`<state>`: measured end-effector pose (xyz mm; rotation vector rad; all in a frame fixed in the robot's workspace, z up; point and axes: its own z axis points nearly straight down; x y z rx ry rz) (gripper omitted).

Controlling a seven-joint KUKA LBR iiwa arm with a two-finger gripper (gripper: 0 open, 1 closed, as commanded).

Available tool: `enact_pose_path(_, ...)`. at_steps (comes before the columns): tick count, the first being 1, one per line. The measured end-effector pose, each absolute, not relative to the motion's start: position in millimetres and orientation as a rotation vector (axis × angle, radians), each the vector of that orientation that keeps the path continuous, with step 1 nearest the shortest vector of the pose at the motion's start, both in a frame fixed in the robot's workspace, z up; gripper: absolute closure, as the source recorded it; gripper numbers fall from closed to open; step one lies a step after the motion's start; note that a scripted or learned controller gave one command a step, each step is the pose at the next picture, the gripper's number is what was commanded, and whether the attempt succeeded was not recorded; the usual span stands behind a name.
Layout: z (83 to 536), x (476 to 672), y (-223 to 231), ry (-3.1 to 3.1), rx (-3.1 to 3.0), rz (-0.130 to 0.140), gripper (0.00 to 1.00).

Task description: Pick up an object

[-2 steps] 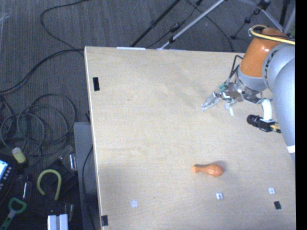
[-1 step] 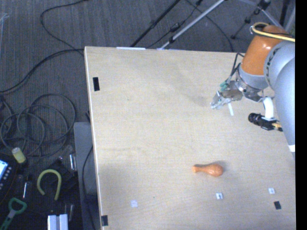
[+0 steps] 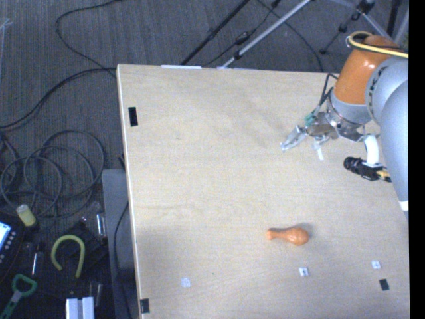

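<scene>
While cables (image 3: 46,171) are coiling over dark carpet at left, pale wooden tabletop (image 3: 219,198) is filling centre, black marker (image 3: 133,116) sitting near its left edge. Orange gourd-shaped object (image 3: 289,235) is lying low on tabletop, long axis roughly left-right, narrow neck pointing left. Pincer (image 3: 304,143) is hovering upper right, fingers spread, gripping nothing, well apart from object.
</scene>
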<state>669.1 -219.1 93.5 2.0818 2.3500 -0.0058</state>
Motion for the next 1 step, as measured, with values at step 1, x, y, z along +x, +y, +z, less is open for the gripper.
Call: enact_pose_path(1, 84.5, 668.9, -216.6, 2.697, 1.609, -0.001, 0.0)
